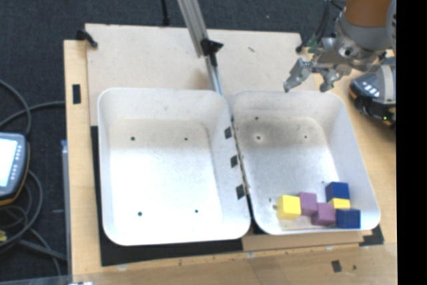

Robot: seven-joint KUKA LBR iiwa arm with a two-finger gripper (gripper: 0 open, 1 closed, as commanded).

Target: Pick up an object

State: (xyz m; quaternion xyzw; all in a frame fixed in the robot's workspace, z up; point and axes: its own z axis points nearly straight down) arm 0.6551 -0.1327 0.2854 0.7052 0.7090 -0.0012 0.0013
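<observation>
The gripper (310, 79) hangs above the right bin's (353, 137) far rim — fingers spread, holding nothing — well apart from the blocks (319, 207).

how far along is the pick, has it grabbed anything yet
Nothing looks done yet. The gripper hangs open above the far rim of the right bin with nothing between its fingers. The blocks lie clustered in that bin's near corner: yellow block, purple blocks, blue blocks. Left to do: move over the cluster, descend, close on one block and lift.
</observation>
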